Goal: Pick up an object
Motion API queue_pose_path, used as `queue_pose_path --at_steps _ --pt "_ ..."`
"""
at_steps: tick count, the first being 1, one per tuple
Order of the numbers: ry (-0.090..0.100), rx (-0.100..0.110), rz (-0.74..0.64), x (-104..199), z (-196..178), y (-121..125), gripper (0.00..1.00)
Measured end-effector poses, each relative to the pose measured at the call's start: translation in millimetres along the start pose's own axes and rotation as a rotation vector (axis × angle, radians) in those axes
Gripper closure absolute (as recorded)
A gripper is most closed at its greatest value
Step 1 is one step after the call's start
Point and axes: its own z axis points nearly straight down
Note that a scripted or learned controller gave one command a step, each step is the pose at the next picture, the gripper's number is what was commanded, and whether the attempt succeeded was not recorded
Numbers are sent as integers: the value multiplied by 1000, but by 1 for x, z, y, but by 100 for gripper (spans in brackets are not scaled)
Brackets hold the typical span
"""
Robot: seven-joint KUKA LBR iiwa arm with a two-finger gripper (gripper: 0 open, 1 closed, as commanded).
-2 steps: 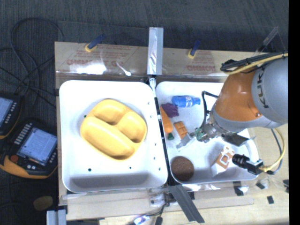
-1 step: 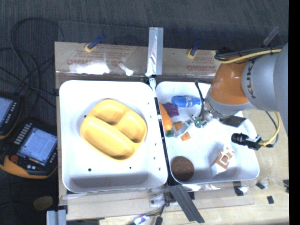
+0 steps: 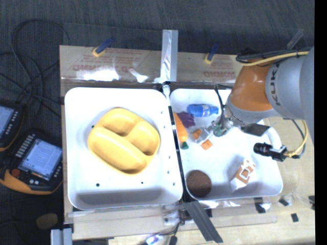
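Observation:
The right bin [image 3: 265, 185] holds a blue bottle [image 3: 202, 109], a purple piece [image 3: 186, 119], an orange carrot-like stick [image 3: 181, 130], small orange bits [image 3: 206, 145], a brown round ball [image 3: 198, 181] and a small white and orange box [image 3: 244, 172]. My gripper [image 3: 217, 130] is low in this bin, just right of the small bits and below the blue bottle. The arm's orange band [image 3: 251, 92] hangs above it.
The left bin [image 3: 76, 188] holds a large yellow bread-like lump [image 3: 124, 139]. A metal divider post [image 3: 169, 55] stands between the bins at the back. Handheld controllers [image 3: 30, 160] and cables lie on the floor to the left.

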Motion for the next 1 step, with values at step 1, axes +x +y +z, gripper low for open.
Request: queue_pose_path --at_steps 1 --pt "7 13 253 40 -83 43 100"
